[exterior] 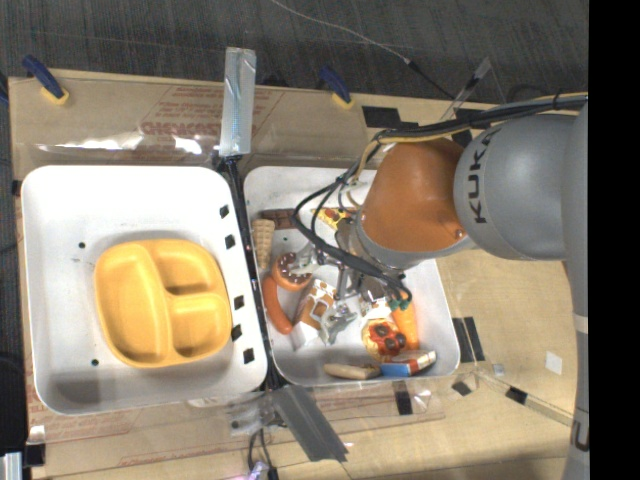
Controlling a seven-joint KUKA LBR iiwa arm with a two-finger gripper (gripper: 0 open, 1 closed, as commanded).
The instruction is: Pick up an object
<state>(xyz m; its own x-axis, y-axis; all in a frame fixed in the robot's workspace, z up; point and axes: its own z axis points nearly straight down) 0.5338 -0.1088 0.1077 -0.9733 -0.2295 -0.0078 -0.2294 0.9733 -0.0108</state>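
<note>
The two-finger metal gripper (340, 318) is lowered among small orange toys (388, 336) in the right white bin (440, 313); finger spacing cannot be told.

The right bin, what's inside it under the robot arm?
The right bin holds small toys: an orange curved piece, a tan stick. The arm covers whatever lies beneath it.
</note>
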